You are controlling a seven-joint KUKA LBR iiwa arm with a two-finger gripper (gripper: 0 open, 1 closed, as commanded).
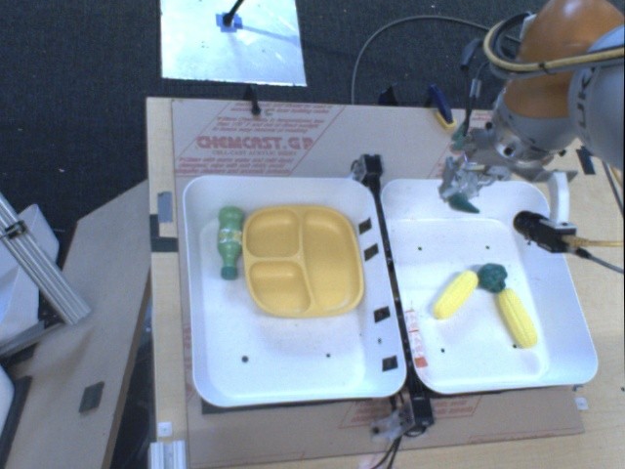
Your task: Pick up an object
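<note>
My gripper (463, 191) hangs over the far left part of the right bin (547, 364), close to its back rim. A small teal-green piece (466, 203) sticks out from between its fingertips, and the fingers are shut on it. On the bin floor in front lie two yellow corn cobs, one (455, 294) slanted at the middle and one (517, 318) to its right. A dark green lump (493, 277) rests between their upper ends.
The left bin (210, 360) holds a yellow divided plate (301, 260) and a green bottle (229, 241) lying beside the plate's left edge. A black divider strip (386, 272) runs between the bins. A black fitting with a cable (539, 229) sits at the right bin's right rim.
</note>
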